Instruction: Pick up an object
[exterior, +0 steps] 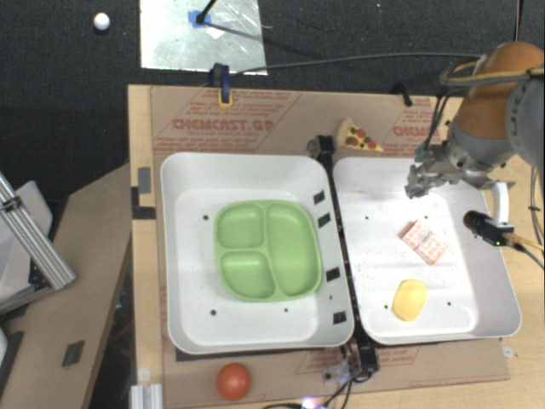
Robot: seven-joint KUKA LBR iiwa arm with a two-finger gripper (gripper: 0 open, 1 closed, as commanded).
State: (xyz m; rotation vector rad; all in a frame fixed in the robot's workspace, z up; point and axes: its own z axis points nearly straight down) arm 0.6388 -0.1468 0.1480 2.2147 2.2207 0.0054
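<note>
In the right bin (pixel 460 326) lie a small red-and-white checked packet (pixel 424 241) near the middle and a yellow lemon-like object (pixel 410 300) toward the front. My gripper (pixel 417 186) hangs over the back part of the right bin, above and behind the packet, apart from both objects. Nothing shows between its tips. The left bin (pixel 187 194) holds a green three-compartment plate (pixel 267 249).
A toy pizza slice (pixel 358 137) lies on the cardboard behind the bins. A red-orange ball (pixel 232 381) sits on the board in front of the left bin. A sheet of foil (pixel 201 22) and a blue clamp (pixel 221 82) are at the back.
</note>
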